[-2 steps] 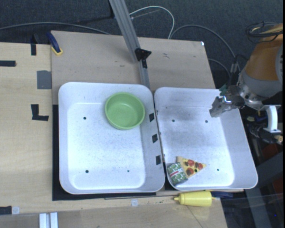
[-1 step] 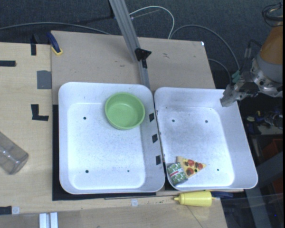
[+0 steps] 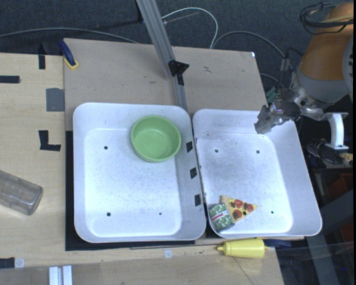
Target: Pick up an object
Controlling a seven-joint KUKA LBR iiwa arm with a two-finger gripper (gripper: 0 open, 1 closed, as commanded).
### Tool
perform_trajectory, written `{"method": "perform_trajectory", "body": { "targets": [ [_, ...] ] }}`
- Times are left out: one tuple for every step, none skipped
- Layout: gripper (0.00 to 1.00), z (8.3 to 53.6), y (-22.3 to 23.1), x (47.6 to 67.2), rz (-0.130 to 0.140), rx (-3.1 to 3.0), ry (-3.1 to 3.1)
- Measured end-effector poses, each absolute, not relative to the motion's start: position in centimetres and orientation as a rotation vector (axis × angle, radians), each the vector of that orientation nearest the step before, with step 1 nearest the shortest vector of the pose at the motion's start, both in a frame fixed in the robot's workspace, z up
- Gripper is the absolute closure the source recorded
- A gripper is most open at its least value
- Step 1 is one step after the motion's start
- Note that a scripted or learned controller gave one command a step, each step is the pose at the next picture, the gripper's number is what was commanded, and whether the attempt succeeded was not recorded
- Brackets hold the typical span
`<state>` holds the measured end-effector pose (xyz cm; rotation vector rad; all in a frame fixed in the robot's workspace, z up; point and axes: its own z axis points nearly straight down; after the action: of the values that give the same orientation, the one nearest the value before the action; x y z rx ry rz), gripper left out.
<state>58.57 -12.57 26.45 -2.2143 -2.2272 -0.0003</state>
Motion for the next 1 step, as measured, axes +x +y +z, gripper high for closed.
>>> {"method": "perform_trajectory", "body": {
  "targets": [
    [1.00,24.74,-7.46,59.38,0.002,-2.212,-2.226]
  ]
}}
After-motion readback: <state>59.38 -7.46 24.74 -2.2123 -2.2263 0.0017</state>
